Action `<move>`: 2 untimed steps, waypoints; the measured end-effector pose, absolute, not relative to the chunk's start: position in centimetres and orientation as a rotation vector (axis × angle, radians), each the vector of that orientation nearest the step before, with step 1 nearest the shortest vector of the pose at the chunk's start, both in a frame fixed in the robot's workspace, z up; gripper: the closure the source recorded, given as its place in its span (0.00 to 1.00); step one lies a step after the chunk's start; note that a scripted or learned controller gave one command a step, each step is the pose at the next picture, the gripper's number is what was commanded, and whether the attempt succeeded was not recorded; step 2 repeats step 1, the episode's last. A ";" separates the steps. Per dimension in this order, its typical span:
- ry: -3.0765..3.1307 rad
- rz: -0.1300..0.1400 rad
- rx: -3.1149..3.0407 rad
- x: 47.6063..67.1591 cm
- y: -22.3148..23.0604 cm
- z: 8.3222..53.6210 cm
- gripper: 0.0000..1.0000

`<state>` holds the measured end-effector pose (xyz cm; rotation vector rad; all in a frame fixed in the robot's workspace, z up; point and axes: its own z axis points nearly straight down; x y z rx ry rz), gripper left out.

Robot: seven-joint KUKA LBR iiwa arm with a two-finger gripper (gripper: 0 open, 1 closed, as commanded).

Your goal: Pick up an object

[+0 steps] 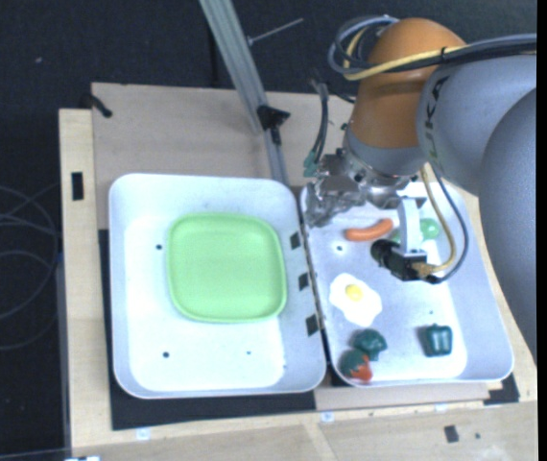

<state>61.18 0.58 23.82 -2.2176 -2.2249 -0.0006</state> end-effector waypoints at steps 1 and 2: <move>-2.225 -0.002 -2.218 61.8 4.8 24.4 1.00; -2.225 -0.002 -2.218 61.8 4.8 24.4 1.00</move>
